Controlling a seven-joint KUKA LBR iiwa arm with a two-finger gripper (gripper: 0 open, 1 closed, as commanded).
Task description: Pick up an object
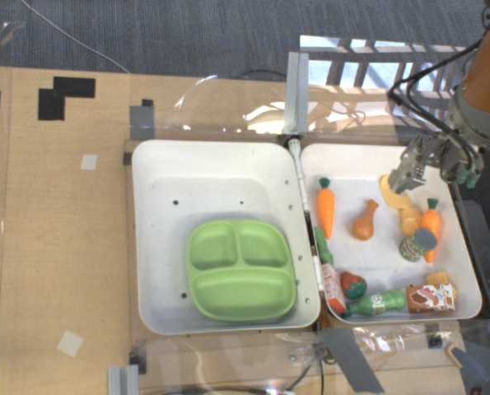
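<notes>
Nothing is lifted yet: gripper (407, 179) is hung at 1 o'clock of the right bin (473, 303) over a yellow toy (390, 191), jaw state cannot be told, grasp left.

The left bin (158, 220) is blocked only by the green tray (240, 268); the right bin (343, 167) is crowded along its near and right sides.

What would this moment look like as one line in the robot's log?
pincer: above right bin, near yellow toy | nothing visibly held | green plate: left bin
</notes>
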